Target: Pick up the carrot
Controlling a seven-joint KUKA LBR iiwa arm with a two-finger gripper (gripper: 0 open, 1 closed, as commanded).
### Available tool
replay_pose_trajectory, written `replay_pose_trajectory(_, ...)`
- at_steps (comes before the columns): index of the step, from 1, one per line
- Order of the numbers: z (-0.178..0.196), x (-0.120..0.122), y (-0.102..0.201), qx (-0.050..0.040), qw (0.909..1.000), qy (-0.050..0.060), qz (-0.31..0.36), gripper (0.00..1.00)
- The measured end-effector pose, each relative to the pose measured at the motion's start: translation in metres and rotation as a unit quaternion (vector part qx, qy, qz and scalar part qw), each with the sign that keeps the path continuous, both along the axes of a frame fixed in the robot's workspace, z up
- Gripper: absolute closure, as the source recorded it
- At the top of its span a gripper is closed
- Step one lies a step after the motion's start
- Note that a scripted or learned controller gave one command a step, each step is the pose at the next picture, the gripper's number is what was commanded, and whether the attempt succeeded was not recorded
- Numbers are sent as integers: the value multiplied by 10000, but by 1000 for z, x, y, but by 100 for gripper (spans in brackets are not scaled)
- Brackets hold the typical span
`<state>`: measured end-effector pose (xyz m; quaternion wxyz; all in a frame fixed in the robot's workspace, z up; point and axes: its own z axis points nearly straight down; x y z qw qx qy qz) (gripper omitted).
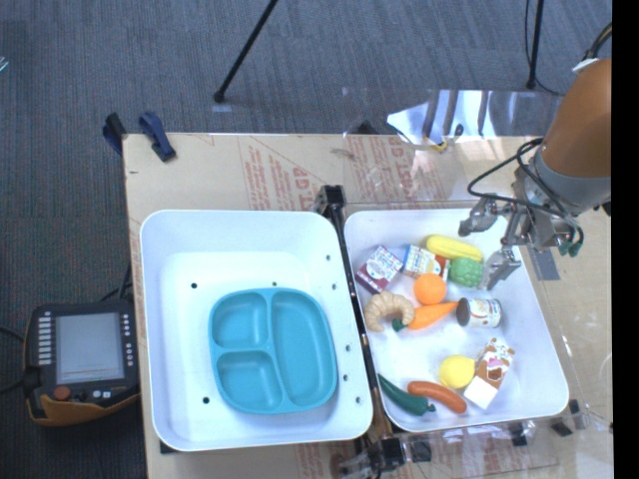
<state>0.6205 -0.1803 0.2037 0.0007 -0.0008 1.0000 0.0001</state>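
The carrot [431,315] is orange and tapered. It lies flat in the middle of the right bin [547,342], with its tip toward a croissant [387,309] and its thick end against a small can [482,312]. An orange ball [430,288] sits just behind it. My gripper [491,242] hovers over the bin's back right part, above and to the right of the carrot. It is open, with nothing between its fingers. Its lower fingertip [502,265] is near a green toy [466,271].
The right bin also holds a yellow corn cob [454,246], two small cartons [380,265], a lemon [457,370], a sausage [436,395], a green chili [397,392] and a juice carton [489,367]. The left bin [170,267] holds a blue divided plate [272,349].
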Motion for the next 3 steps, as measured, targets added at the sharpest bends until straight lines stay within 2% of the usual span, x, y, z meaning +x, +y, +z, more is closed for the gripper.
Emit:
replay_pose_trajectory(1,-119,-12,22,21,9954,25,952,0)
replay_pose_trajectory(2,-116,-56,70,10,9987,11,-506,0)
replay_pose_trajectory(3,-117,-101,77,4,9777,21,-2101,0)
